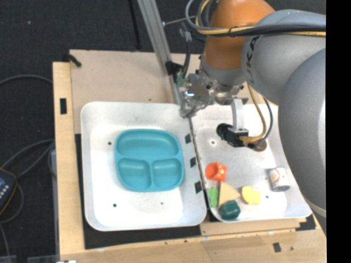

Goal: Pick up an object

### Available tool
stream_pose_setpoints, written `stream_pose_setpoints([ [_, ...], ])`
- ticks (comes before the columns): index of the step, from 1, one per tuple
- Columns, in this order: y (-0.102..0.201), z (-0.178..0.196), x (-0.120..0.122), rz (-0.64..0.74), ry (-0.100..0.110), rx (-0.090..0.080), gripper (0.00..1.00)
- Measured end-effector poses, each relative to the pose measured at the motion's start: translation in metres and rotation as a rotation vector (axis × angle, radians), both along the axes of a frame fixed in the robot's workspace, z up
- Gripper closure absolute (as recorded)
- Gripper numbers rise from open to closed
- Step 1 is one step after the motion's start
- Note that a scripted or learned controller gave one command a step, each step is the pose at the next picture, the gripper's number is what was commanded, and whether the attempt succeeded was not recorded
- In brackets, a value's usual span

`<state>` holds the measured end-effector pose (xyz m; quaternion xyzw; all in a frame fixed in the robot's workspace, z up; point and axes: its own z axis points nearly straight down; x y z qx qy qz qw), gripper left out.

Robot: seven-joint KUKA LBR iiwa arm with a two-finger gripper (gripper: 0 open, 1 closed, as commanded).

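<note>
You see the grey arm [296, 53] reaching in from the right, its orange band [238, 15] high over the far side of the bench [120, 75]. The gripper [187, 109] hangs at the far edge of the two bins, right over the line where they meet. From this slant you cannot tell whether it is open or closed.

The left bin [90, 147] carries a teal divided plate [148, 159], lying flat near its middle, with one long compartment on the far side and two smaller ones on the near side.

The things you could pick are gathered in the near half of the right bin [241, 163], well apart from the gripper. An orange toy [215, 171] sits close to the bin's left wall. Just nearer than it, a narrow light green piece [213, 196] lies along that wall, with a tan wedge [226, 192] beside it. A dark green lump [230, 209] rests at the near edge, touching or almost touching the wedge. A small yellow piece [251, 195] lies just to the right of the wedge. A small can [278, 178] lies tilted on its side near the right edge, partly under the arm.

A slanted aluminium rail [153, 32] rises from the far side of the bench, behind the gripper.
</note>
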<state>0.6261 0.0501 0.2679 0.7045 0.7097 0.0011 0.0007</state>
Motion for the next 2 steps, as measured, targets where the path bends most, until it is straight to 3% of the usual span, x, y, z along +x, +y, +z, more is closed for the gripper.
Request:
stream_pose_setpoints([
  [1, 0.037, -0.0067, 0.0241, -0.002, 0.001, -0.001, 1.0],
  [2, 0.0341, -0.0062, 0.0234, -0.004, 0.002, -0.003, 0.0],
])
